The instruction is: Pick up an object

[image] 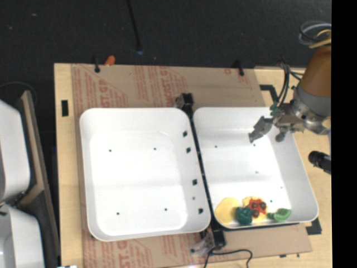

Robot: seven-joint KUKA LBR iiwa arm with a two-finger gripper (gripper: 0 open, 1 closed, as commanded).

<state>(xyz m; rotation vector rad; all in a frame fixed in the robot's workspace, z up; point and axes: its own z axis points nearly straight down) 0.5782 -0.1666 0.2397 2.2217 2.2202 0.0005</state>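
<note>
Currently: approach step, nothing grasped | pincer (268, 132) spread open and bare, above the far side of the right bin (234, 149) | toys (254, 210) heaped in that bin's near corner, well apart from pincer | next, judged: travel toward the heap, descend over one toy, close.

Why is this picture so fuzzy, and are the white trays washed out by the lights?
Camera view: soft and low in detail throughout; the two shallow white plastic bins look bright, with faint grey shading along their walls; the small coloured toys blur together at the right bin's near edge; the grey two-finger gripper is smeared; the background is nearly black.
</note>
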